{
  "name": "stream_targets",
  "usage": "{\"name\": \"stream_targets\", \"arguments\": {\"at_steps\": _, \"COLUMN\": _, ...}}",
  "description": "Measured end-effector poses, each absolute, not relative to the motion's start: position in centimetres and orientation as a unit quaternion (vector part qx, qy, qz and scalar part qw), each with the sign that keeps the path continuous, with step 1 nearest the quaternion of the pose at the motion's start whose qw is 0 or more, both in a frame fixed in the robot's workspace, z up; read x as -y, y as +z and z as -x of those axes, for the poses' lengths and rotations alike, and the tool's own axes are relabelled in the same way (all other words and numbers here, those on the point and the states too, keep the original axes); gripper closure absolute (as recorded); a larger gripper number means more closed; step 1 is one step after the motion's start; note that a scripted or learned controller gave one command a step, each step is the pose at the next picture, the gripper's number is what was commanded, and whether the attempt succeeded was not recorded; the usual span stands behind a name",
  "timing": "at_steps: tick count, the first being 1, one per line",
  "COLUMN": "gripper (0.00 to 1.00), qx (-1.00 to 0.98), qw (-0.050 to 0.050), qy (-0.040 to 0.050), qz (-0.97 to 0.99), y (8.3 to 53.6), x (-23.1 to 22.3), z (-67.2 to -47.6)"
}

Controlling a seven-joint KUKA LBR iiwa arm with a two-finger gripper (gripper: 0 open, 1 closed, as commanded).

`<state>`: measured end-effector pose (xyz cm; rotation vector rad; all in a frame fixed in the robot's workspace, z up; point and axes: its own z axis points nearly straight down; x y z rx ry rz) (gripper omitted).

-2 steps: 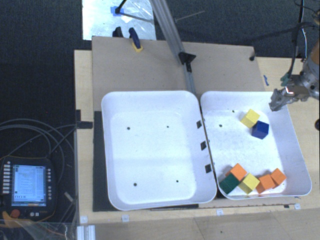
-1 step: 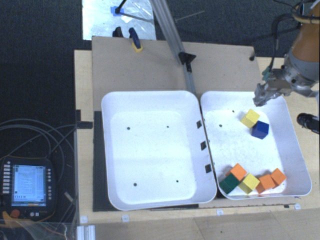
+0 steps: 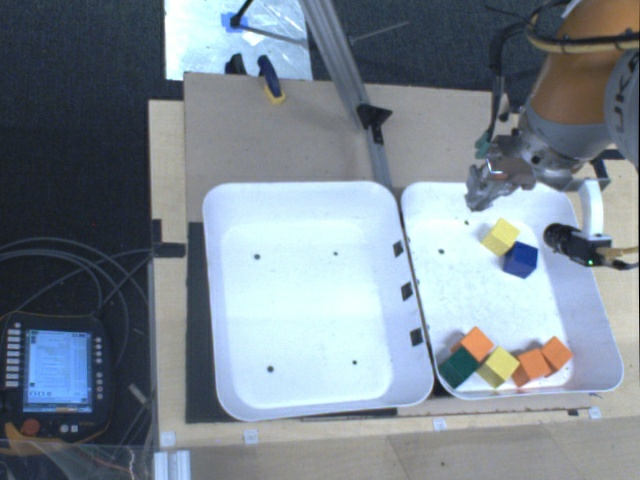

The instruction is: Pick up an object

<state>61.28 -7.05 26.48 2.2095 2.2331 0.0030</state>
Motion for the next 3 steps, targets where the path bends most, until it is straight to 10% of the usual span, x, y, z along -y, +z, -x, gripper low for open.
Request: {"name": "stream_targets", "arguments": {"at_steps": 3, "gripper": 1.00, "qx": -0.711, "qw": 0.000, "qy": 0.0017, "qz": -0.703, "y": 25.1, "x": -8.3, "z": -63.9}}
